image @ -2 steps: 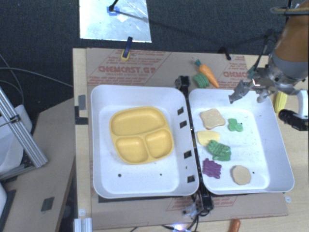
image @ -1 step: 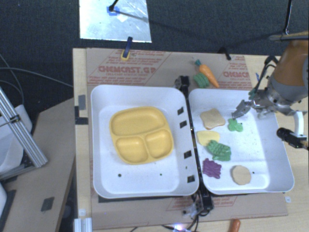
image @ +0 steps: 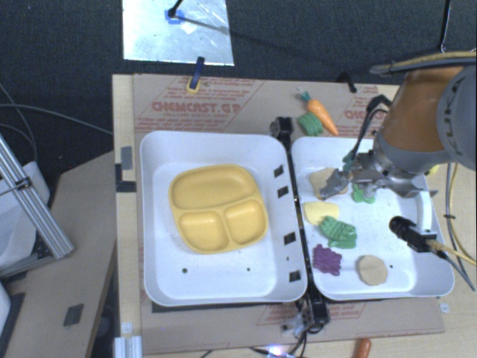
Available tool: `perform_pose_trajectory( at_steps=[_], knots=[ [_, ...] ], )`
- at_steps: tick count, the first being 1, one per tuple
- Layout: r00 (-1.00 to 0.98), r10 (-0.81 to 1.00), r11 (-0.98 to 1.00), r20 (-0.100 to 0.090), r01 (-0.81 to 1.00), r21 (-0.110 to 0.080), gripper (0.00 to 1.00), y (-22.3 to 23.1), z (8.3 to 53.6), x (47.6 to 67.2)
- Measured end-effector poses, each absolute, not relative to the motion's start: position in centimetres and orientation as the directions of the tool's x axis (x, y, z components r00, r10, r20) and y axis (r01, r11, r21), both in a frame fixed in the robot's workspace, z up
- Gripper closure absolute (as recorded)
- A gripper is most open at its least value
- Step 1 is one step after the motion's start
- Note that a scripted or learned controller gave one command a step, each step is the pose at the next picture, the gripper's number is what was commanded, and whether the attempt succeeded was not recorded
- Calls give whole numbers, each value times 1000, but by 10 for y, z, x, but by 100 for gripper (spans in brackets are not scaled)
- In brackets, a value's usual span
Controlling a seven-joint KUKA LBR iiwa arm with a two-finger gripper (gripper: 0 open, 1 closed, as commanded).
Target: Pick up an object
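Meanwhile, the Gripper Is Hovering in the Right Bin

Right now the grey arm [image: 428,118] is reaching in from the right, its orange band showing above the wrist, and the gripper [image: 335,186] is hanging low over the upper part of the right bin [image: 428,278]. Its tip is sitting just beside a pale tan piece [image: 320,177] near the bin's left wall; whether it is clenched or released, I cannot tell, and nothing is visibly sitting in its grasp. A small green item [image: 364,195] is peeking out under the wrist. Below it, a yellow piece [image: 319,212], a green leafy toy [image: 339,233], a purple toy [image: 326,259] and a round tan cookie [image: 372,269] are lying apart on the bin floor. The left bin [image: 160,274] is holding a yellow divided plate [image: 218,207]. Beyond the bins, a toy carrot [image: 322,114] is lying on the cardboard [image: 223,103].
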State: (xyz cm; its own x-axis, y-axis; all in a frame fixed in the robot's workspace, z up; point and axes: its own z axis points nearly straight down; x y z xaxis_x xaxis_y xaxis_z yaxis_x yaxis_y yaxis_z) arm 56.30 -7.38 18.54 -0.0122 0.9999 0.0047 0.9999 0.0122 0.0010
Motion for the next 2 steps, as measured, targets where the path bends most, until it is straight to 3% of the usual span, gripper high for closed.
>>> perform_pose_trajectory(
  at_steps=[1, 2],
  knots=[
    [-8, 1000, 8, 2, 1000, 3, 0, -37, 241, 513],
    [-15, 1000, 15, 4, 1000, 6, 0, 53, 287, 487]
  ],
)
